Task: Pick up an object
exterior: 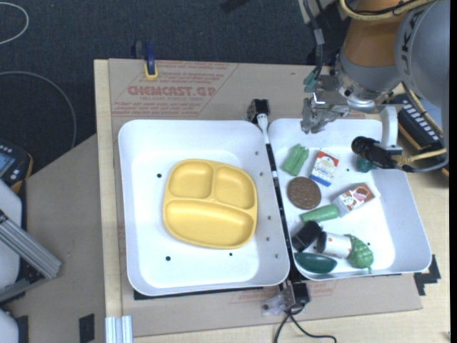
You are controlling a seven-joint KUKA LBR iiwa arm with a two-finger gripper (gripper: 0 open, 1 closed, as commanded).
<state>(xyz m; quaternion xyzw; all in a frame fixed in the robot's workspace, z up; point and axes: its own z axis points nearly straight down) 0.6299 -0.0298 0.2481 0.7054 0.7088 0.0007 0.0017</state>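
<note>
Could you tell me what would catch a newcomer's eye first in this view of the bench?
Probably the yellow divided plate, lying alone in the middle of the left bin. Next, the clutter of small items in the right bin, among them a brown disc and a green bottle-shaped toy. The gripper hangs over that bin's far left corner.

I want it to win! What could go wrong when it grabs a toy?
The toys in the right bin lie crowded, so the end effector might bump a neighbour like the brown disc. It hangs near the bin's far rim and could hit it. The small carton might slip.
</note>
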